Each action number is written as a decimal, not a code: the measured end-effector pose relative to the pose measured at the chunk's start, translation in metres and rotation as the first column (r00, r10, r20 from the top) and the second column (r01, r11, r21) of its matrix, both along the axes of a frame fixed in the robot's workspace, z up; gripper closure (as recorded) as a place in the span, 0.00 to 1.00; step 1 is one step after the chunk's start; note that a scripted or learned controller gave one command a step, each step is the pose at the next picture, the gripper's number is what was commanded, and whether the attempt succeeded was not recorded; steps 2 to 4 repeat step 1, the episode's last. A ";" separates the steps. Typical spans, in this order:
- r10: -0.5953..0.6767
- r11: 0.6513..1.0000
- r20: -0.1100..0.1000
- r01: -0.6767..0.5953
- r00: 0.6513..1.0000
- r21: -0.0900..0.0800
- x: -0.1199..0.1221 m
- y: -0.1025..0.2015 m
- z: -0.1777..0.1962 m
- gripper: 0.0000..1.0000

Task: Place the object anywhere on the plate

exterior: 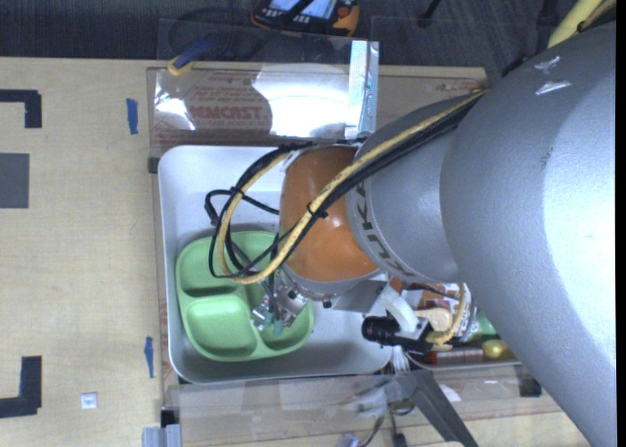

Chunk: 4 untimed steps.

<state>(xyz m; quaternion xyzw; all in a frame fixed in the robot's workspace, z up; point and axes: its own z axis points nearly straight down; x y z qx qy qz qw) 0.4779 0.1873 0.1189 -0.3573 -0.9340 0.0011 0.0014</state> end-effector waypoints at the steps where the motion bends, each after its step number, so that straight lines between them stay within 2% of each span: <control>1: 0.053 0.999 0.003 -0.053 0.999 0.000 0.039 -0.066 0.118 1.00; 4: 0.053 0.999 0.003 -0.053 0.999 0.000 0.039 -0.066 0.118 1.00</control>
